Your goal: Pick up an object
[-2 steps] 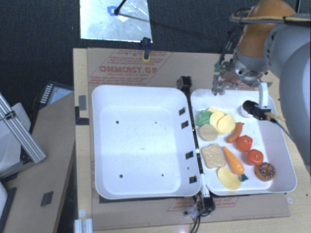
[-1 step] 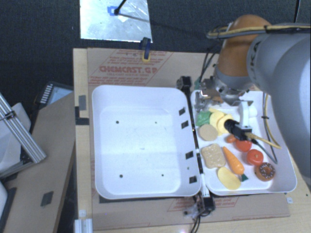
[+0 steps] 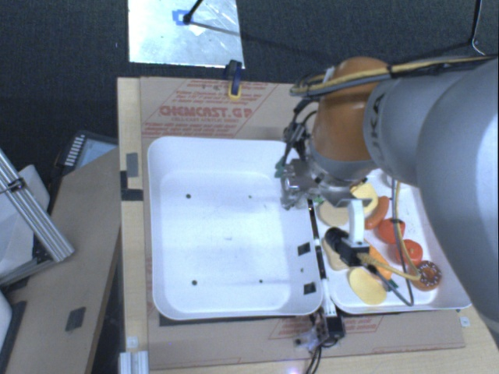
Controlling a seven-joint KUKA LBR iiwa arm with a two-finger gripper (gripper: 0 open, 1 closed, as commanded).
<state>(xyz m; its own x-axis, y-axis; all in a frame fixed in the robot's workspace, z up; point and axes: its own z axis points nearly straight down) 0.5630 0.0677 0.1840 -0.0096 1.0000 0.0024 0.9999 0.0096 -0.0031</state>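
Starting well to the left of the left bin [image 3: 226,232], a slanted aluminium rail [image 3: 31,216] crosses the edge of the view. A dark slatted thing [image 3: 76,149], too small to name, lies just off the bin's far left corner. Beyond the left bin's far wall a silvery sheet [image 3: 183,18] rests on the dark floor. A cardboard sheet [image 3: 203,104] with red print covers the counter under the left bin, and a yellow and blue clamp [image 3: 233,80] sits at its far edge.

The left bin itself is white and shallow with rounded corners, and a few small dark dots mark its floor.

Over the left bin's right wall, toward its far end, hangs the pincer [image 3: 290,187]. It is blurred and crowded by the wrist, so I cannot tell whether it is wide or narrow, or whether it holds anything. Above it rises the grey arm [image 3: 437,131] with its orange band [image 3: 343,115].

Touching the left bin's right wall is the right bin [image 3: 421,301], partly hidden under the arm, and the toy food pieces lie in it. Just beside the left bin's right wall, near its front corner, is a yellow oval piece [image 3: 366,285]. Farther right are an orange-rimmed slice [image 3: 368,202] and a red piece [image 3: 380,213], then a round red piece [image 3: 411,250]. Farthest right of the left bin lies a sprinkled doughnut [image 3: 428,273].
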